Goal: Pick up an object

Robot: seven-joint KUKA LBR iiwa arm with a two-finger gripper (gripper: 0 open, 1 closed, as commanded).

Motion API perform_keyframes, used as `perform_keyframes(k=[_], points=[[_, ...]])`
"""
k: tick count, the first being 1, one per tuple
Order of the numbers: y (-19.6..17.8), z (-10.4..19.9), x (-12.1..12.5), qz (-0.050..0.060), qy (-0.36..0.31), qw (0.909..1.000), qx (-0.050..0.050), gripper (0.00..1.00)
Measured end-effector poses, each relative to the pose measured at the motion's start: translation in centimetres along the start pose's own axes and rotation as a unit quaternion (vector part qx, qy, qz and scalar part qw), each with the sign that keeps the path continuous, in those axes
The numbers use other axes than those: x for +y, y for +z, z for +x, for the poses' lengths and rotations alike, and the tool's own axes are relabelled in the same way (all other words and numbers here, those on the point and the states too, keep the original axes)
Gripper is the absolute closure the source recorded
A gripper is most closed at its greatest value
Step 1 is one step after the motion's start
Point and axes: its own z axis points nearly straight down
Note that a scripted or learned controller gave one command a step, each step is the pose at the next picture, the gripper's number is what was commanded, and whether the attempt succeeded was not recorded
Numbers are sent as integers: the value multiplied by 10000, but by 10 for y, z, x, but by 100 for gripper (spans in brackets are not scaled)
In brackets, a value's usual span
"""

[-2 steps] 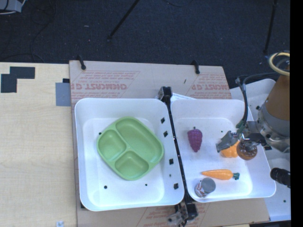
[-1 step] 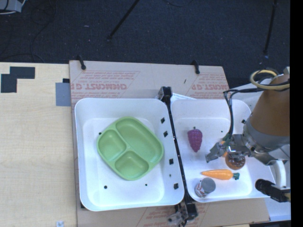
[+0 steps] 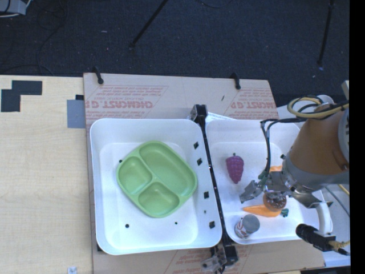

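The claw hangs low in the right bin, over its near right part, with a grey finger splayed out to the left. Whether it stands wide or narrow I cannot tell, since the wrist hides the rest of the fingers. Nothing can be seen held between them.

Directly under and just toward the camera from the claw lies a carrot, its long axis running roughly left to right across the bin, thick end toward the arm. This looks the nearest thing to take, and a grip across its narrow width would suit. A small round brownish thing sits right at the claw tip; what it is, I cannot tell.

Farther left, apart from the claw, a purple fruit stands with its stem pointing to the far side. Near the front wall, just left of the carrot, lies a small cup.

The arm reaches in from the right, its orange band bulking above the wrist, bent steeply down into the bin.

The left bin holds a green tray, well apart from the claw. Both bins rest on the worktop.
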Motion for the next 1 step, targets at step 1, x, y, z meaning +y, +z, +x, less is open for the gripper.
perform_keyframes(k=[1], points=[[52, -7, 13, -237, -20, 9997, -94, 0]])
